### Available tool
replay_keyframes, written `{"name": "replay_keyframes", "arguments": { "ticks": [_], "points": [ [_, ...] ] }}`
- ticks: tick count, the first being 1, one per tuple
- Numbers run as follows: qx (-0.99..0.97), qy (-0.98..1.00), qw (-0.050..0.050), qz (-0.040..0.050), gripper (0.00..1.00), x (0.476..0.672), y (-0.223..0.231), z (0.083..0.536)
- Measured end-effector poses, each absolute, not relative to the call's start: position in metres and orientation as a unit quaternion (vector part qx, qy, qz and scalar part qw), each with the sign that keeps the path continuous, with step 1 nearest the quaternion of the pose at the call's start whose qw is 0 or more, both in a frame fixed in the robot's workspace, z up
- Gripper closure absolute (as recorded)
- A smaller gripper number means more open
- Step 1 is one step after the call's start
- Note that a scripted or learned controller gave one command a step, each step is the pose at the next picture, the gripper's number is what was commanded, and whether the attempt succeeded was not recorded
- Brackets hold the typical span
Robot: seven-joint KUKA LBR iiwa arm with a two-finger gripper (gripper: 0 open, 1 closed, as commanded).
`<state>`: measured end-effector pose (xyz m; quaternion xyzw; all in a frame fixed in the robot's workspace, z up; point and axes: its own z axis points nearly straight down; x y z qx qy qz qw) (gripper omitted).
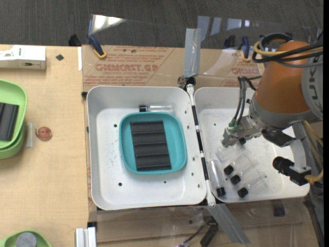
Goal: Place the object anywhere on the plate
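A teal plate (177, 138) with a black ribbed insert (150, 145) lies in the middle of the left bin (103, 184). A clear tube with a black cap (154, 108) rests just behind the plate. Several clear vials with black caps (235, 179) lie in the right bin (277, 192), toward its front left. My gripper (234, 138) hangs low over the right bin's left half, just behind those vials, under the orange wrist band (282, 86).
A green tray (13, 99) holding a dark block sits at the far left of the bench, with a small orange disc (44, 133) beside it. A white box (23, 57) lies at the back left. Cardboard (133, 60) and clear plastic sheets stand behind the bins.
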<state>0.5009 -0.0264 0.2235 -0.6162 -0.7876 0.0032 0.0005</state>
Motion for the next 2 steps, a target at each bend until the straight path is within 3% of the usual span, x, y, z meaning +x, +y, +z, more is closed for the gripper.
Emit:
{"name": "replay_keyframes", "arguments": {
  "ticks": [1, 2],
  "points": [
    [-0.527, -0.850, 0.001, 0.0011, 1.00, 0.4785, 0.0184, 0.1905],
    [-0.527, -0.850, 0.001, 0.0011, 0.00, 0.4785, 0.0181, 0.1905]
  ]
}}
